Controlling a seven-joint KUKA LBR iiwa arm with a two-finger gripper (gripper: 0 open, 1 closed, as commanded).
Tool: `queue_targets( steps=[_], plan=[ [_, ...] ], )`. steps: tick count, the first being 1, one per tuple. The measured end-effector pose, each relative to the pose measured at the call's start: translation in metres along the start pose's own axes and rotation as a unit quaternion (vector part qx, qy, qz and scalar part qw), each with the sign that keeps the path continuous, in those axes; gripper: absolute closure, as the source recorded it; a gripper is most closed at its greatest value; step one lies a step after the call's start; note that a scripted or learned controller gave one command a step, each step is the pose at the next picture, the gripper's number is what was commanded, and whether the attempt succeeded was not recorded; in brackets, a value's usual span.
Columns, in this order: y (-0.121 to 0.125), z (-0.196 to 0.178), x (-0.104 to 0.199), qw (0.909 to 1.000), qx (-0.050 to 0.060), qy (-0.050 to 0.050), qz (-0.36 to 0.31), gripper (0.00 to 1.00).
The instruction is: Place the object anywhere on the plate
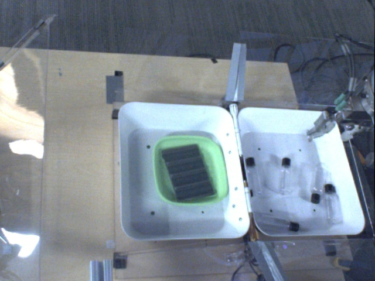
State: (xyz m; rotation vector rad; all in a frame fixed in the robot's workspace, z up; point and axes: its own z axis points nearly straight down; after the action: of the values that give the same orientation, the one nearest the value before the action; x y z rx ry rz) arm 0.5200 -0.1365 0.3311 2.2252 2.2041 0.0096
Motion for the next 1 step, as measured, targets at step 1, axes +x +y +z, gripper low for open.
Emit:
queue_targets(
  steps=[1],
  plan=[
    [-0.0209, -0.0881, -0.0631, 0.999, -0.001, -0.001, 0.045, 0.0]
  ],
)
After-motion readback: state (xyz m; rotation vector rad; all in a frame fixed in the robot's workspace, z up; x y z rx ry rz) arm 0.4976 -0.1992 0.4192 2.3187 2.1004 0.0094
